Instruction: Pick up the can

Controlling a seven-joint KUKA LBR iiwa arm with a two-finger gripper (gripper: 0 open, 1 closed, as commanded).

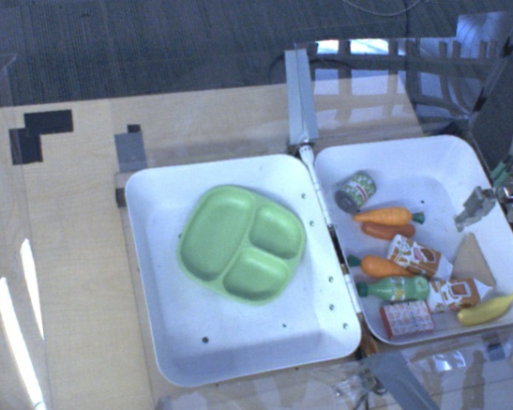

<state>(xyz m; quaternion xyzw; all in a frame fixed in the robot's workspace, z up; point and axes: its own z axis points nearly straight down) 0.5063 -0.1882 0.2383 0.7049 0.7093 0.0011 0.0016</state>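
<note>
the can (355, 191) is lying on its side in the upper left corner of the right bin (439, 156), just above a carrot (386, 220). the pincer (480, 204) is hanging over the bin's right edge, well apart from the can, holding nothing; how wide it is standing i cannot tell. a green divided plate (241, 242) is sitting in the left bin (159, 289) on the worktop (71, 301).
</note>
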